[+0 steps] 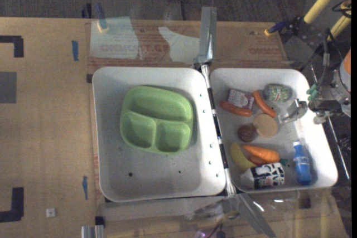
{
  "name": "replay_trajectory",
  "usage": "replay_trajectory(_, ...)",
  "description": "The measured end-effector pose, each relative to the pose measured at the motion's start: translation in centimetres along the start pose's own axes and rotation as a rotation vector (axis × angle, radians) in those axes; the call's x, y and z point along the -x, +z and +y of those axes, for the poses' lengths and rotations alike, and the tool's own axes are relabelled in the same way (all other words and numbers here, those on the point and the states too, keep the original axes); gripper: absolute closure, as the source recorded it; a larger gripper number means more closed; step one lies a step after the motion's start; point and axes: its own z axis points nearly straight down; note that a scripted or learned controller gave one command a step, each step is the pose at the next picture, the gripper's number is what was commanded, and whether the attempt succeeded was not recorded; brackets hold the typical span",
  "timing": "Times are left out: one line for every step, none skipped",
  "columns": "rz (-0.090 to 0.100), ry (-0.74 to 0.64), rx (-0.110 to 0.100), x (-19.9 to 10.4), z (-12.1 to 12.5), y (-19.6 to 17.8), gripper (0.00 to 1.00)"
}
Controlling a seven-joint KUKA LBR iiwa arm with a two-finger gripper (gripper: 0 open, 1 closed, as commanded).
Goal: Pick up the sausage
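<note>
- Sausage: reddish-orange link lying flat in the right bin, far-left area, just near of a small red-and-white packet, touching or nearly so.
- Claw sits over the bin's right-middle, metal tip near the tan round disc; can't tell how far open, nothing seen in its grip.
- Risk 1: lookalikes. A 2nd orange link lies tilted just right of the sausage, and a carrot sits nearer; program could grab the wrong one.
- Risk 2: crowding. Packet, brown puck and disc hem it in, so the claw may bump neighbours or pinch two things.
- Risk 3: it's low and rounded, prob rolls or slips out on closing.
- Left bin w/ green tray isn't involved.
</note>
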Motion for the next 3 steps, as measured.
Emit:
replay_trajectory(0.0, -0.016, 0.001, 0.4, 6.4, 4.8, 0.0)
replay_trajectory(-0.003, -0.077, 0.013, -2.3, 9.0, 17.4, 0.0)
replay_trajectory(0.0, -0.203, 0.002, -3.2, 14.7, 18.8, 0.0)
